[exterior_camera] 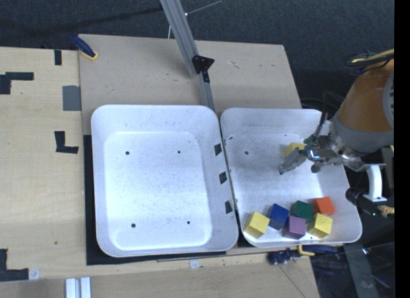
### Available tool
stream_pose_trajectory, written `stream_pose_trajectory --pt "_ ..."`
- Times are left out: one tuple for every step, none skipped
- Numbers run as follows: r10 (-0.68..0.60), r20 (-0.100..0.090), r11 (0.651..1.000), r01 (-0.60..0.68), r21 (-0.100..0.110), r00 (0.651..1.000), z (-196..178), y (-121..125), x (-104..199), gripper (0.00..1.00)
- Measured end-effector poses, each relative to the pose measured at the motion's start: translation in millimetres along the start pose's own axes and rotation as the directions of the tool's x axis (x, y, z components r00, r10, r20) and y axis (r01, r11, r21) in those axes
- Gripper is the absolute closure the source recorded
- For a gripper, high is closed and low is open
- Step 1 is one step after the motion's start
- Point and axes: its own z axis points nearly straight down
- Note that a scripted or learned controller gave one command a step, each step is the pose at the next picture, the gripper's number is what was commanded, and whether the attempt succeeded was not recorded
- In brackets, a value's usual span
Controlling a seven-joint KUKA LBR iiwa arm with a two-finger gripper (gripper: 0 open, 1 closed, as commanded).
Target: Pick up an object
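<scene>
My gripper (302, 165) hangs over the upper right part of the right white bin (256, 130), reaching in from the right. It is open, with two grey fingers (289, 164) spread apart. A small yellow block (295, 149) lies just beyond the left finger, touching or nearly touching it, and not between the two. Along the bin's near edge lies a cluster of blocks: yellow (257, 223), blue (278, 216), purple (296, 226), green (301, 210), another yellow (322, 225) and orange (325, 205).
The left white bin (102, 124) sits beside the right one, their rims meeting in the middle. A grey metal pole (182, 27) slants across the back of the bench. The arm's orange band (365, 107) stands at the right edge.
</scene>
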Motion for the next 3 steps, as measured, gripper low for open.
stream_pose_trajectory --pt "0.0 -0.001 1.0 0.0 0.001 1.0 63.8 -6.7 0.3 0.0" --pt "-0.002 -0.001 1.0 0.002 -0.004 1.0 50.1 -5.0 0.6 1.0" --pt "-0.001 0.001 1.0 0.001 -0.01 1.0 7.8 -7.8 1.5 1.0"
